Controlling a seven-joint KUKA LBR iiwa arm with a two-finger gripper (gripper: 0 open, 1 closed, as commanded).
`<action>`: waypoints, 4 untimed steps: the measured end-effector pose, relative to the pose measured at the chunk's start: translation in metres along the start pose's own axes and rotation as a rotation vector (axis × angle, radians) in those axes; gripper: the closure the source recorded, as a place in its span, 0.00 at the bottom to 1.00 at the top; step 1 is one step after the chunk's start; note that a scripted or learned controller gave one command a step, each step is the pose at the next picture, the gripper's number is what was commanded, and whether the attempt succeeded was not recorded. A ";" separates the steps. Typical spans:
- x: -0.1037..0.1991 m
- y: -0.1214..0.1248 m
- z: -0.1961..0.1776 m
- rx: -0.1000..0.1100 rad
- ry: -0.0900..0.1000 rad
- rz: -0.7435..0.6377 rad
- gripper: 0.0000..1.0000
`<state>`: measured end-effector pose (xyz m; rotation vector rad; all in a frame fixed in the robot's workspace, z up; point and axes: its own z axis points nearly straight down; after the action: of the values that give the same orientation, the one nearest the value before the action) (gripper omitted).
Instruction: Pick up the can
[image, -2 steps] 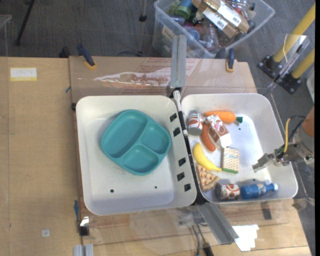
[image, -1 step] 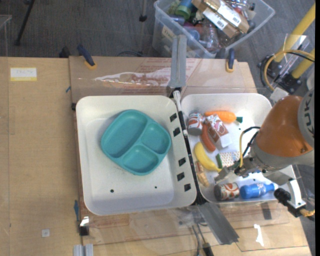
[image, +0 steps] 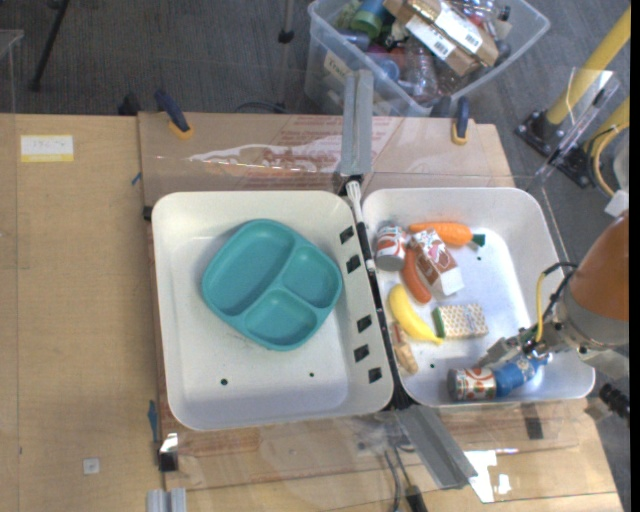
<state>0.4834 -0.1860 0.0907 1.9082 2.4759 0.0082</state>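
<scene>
Gripper (image: 520, 352), finger state impossible to tell, hovers at the can (image: 490, 381) at five o'clock in the right bin (image: 540, 225); best to centre over the lying can's body before closing.

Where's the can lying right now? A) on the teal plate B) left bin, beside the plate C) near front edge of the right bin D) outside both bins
C: the can lies on its side by the right bin's near wall, next to the gripper.

The arm (image: 612, 290) is cut off by the frame's right edge beside the right bin (image: 520, 215); the gripper's (image: 522, 352) fingertips blur against the can (image: 490, 381).
</scene>
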 end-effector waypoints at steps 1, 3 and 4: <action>-0.004 0.000 -0.011 -0.006 -0.006 0.007 1.00; -0.007 -0.005 -0.044 0.013 0.010 -0.137 1.00; 0.013 0.074 -0.110 0.009 0.008 -0.140 1.00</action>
<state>0.5502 -0.1538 0.2015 1.7372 2.6126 0.0029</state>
